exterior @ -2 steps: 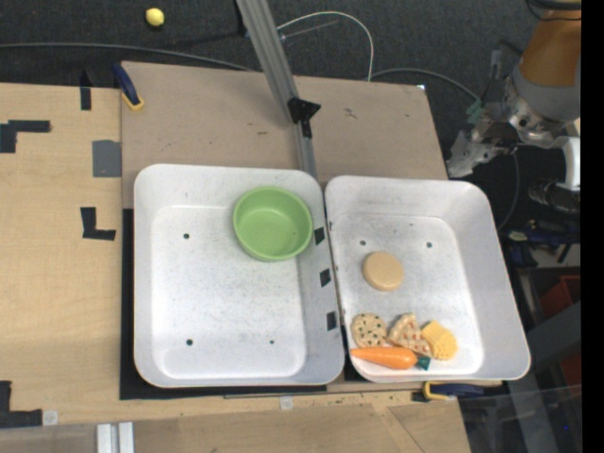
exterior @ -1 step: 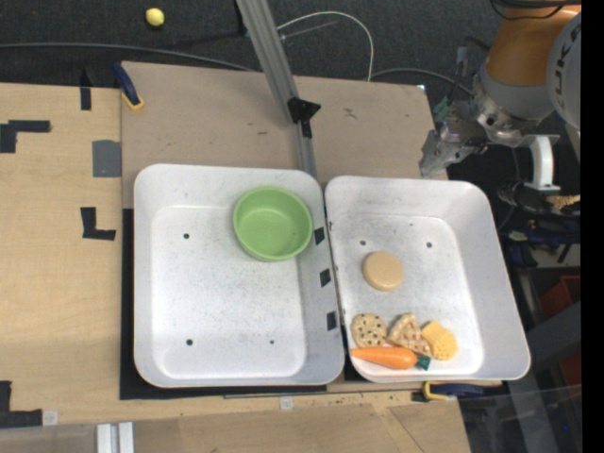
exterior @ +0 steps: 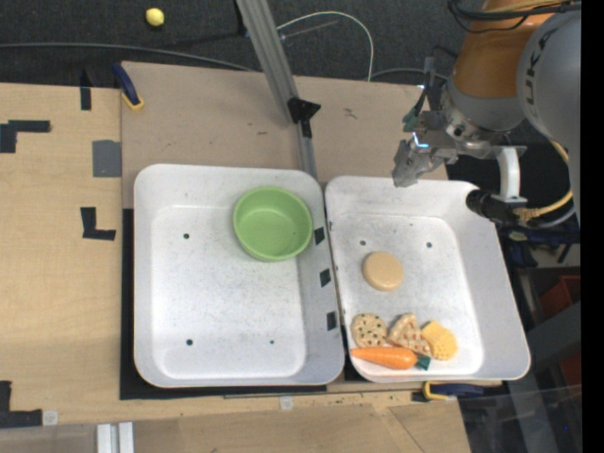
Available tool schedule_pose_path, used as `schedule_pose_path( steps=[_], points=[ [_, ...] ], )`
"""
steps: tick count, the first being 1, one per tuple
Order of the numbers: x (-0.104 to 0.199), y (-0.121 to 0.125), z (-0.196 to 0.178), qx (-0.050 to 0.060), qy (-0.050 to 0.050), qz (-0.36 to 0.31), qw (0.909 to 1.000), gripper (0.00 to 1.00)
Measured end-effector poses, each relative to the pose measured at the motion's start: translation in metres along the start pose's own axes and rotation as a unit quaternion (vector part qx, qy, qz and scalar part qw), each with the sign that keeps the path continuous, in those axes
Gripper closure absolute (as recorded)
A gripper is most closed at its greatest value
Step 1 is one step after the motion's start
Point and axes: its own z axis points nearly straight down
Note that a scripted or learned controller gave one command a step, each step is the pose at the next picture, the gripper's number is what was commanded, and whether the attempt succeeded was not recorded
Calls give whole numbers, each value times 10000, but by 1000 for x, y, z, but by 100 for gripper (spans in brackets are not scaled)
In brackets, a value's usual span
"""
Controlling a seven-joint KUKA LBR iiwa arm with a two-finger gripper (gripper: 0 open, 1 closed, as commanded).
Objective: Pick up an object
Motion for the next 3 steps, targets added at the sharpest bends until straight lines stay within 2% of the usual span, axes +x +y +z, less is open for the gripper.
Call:
schedule_pose_path(
  steps=[1, 2, 3],
  points=[
    [55, 4, 0, -6, 1, -10, 10000, 100],
    [104, -2, -1, -3, 2, -7, 10000, 100],
    [164, -13, 17, 7, 1, -11, 10000, 100]
  ],
)
